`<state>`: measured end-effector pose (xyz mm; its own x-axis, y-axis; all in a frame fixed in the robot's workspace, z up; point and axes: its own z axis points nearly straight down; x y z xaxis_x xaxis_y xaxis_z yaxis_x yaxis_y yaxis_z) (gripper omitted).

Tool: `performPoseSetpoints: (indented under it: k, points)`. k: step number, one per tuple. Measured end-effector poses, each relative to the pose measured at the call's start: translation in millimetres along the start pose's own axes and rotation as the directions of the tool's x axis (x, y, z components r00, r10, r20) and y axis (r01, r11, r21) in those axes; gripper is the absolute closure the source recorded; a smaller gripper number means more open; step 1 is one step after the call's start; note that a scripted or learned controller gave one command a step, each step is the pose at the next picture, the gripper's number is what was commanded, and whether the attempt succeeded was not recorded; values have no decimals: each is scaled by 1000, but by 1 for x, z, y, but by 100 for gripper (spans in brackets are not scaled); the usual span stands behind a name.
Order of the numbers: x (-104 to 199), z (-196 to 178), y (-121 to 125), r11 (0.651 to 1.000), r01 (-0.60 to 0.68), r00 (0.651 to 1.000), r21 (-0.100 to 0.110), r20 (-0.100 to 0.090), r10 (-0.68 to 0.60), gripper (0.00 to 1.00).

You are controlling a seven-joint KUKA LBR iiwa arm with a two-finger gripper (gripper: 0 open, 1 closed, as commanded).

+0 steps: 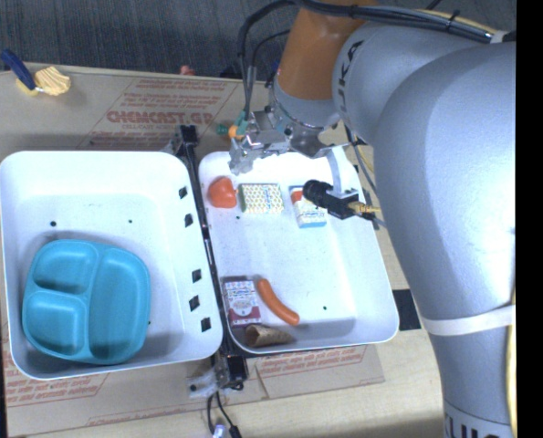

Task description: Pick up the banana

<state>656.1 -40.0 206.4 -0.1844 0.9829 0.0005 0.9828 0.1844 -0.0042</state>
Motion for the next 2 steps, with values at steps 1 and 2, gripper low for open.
performPoseSetpoints:
  k: [1, 2]
  points:
    - [-45, 15, -8, 997, 71, 997, 0, -1, -71, 100]
    - [-44, 4, -8, 997, 76, 997, 1, -1, -76, 100]
